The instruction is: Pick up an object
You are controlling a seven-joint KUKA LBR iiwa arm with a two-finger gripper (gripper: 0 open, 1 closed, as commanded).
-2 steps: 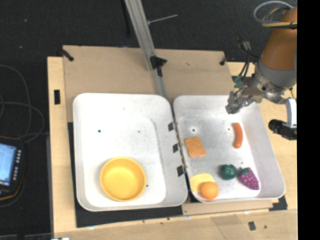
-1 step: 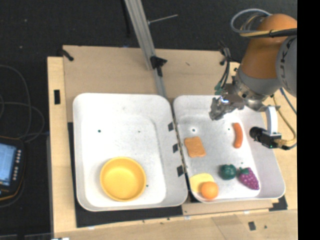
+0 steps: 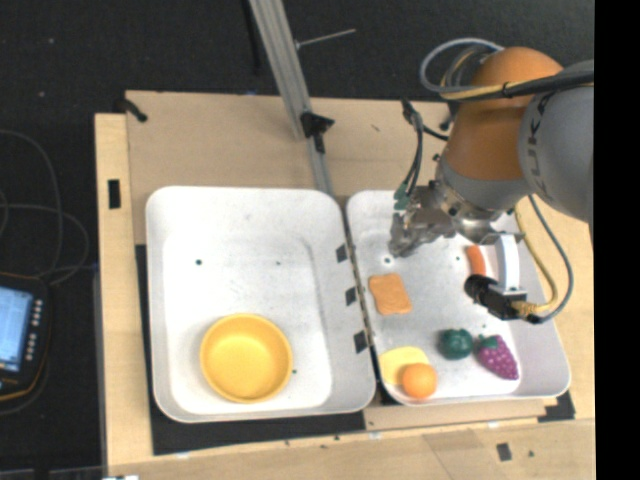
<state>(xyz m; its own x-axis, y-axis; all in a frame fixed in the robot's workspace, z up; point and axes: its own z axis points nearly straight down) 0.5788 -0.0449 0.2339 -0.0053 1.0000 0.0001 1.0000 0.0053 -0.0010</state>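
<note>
My gripper (image 3: 404, 240) hangs over the upper left of the right bin (image 3: 540, 378), its tips just above an orange-tan flat block (image 3: 390, 294). Nothing shows between its fingers. Further forward in that bin lie an orange ball (image 3: 418, 379) on a yellow piece (image 3: 399, 358), a dark green round object (image 3: 456, 344) and a purple grape bunch (image 3: 497, 356). A red-orange piece (image 3: 478, 260) lies under the arm's wrist, partly hidden.
The left bin (image 3: 170, 218) holds a yellow bowl (image 3: 246, 357) at its front. A grey metal pole (image 3: 285, 58) slants up from between the bins at the back. Cables and a black fitting (image 3: 495, 297) hang from the arm over the right bin.
</note>
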